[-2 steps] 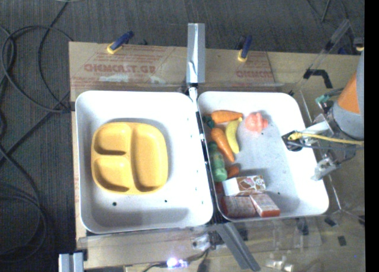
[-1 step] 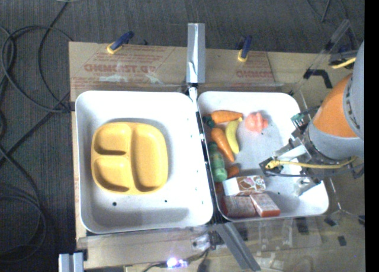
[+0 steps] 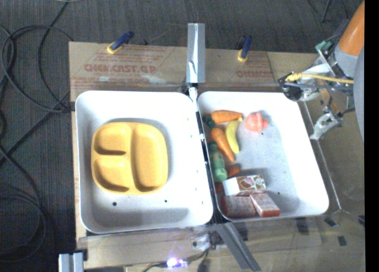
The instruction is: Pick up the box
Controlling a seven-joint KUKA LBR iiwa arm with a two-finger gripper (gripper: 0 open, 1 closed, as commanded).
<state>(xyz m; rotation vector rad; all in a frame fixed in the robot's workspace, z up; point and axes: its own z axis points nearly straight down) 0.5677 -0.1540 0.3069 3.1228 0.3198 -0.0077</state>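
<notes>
Finding: my jaws stood outside the right bin (image 3: 279,153), past its far right corner, high on the view's right. Whether they were parted or clenched I could not tell. The box (image 3: 244,184), white and red, lay in that bin near its front wall — down and leftward from my jaws, well apart. Its long axis ran roughly across the view. A smaller red pack (image 3: 266,204) lay just beside it — in my judgement, a crowding risk on descent.

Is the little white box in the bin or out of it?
In. The white box lies on the floor of the right bin, inside its rim, next to a reddish box.
</notes>
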